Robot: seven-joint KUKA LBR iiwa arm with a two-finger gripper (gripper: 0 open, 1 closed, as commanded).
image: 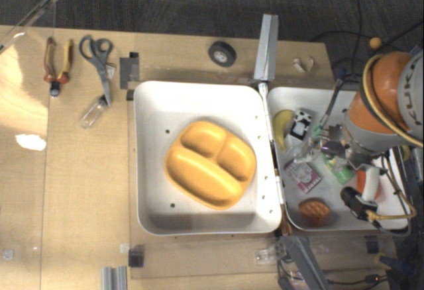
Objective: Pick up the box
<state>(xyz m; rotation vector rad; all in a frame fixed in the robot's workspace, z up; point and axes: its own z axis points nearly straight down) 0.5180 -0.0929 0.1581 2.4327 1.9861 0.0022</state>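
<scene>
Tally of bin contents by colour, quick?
Yellow/orange: 2 – bread-shaped toy, banana
Black-and-white: 1 – box
Green: 1 – green item
Brown-red: 1 – round item
Pink/clear: 1 – packet
Total: 6; the arm may hide more.

Scissors (99, 63), pliers (56, 65), tape roll (222, 53)

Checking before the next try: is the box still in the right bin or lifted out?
In. The box lies flat on the right bin floor, below the gripper.
</scene>
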